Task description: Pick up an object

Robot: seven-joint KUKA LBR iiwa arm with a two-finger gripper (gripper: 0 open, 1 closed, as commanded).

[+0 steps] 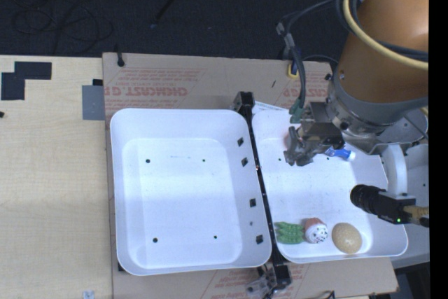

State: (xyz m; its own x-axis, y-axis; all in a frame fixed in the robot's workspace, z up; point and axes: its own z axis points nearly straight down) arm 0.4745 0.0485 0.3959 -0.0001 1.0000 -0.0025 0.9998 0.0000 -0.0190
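My gripper [299, 153] hangs over the upper part of the right bin [318, 182], pointing down close to the bin floor. A small blue object [341, 153] lies just to its right, partly hidden by the wrist. Along the bin's front edge sit a green object [288, 232], a red and white ball with dots [316, 230] and a tan egg-shaped object [346, 237]. All three lie well below the gripper and apart from it.
The left bin [182, 189] stands beside the right one, with a black divider [253, 178] between them. Both rest on a cardboard sheet [175, 84]. The large arm body [385, 45] looms over the right bin's far corner.
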